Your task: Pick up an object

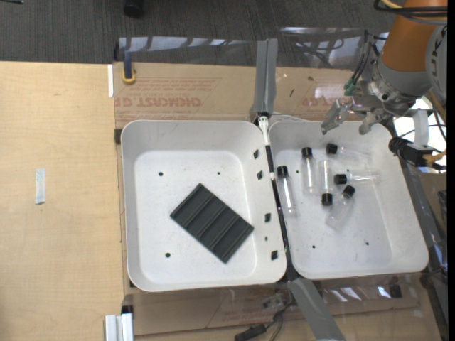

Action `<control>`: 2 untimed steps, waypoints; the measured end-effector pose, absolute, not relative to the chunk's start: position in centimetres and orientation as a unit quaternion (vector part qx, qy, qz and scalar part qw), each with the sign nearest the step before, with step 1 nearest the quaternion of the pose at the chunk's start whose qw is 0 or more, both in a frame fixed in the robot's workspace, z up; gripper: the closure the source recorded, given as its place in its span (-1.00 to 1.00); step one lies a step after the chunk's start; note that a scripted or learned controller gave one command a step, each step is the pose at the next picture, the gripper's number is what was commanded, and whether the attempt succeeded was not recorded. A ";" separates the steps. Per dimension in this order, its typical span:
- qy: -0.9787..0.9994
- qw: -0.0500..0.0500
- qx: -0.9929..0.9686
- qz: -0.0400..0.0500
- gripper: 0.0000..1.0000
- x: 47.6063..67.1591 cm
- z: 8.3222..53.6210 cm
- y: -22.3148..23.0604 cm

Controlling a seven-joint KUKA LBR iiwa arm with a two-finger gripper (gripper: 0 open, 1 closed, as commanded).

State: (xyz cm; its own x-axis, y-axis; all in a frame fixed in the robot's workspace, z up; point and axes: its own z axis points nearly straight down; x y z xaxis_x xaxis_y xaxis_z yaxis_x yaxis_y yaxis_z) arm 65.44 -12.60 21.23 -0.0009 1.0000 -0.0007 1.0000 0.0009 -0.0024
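Several clear vials [310,170] with black caps lie in the right bin [398,254], most with their long axes running roughly 12 to 6 o'clock. The arm [412,20] leans in from 2 o'clock, its pincer [350,123] spread and holding nothing above the bin's 12 o'clock rim. A dark ribbed panel [212,222] lies diagonally in the left bin [142,261].

I can read one thing: red print on the cardboard sheet [185,94] behind the left bin [131,190], upside down, apparently "CHEMCAST"; the rest is too blurred.
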 end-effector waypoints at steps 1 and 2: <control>-0.754 0.000 -0.657 0.000 -1.00 65.8 9.4 -20.2; -0.754 -0.001 -0.657 0.001 1.00 65.8 10.4 -20.2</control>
State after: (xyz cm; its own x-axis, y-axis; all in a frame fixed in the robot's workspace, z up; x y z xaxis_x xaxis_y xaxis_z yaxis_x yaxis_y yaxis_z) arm 65.85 -20.24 10.37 -0.1374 0.9905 -0.0020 0.9905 0.1374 -0.0005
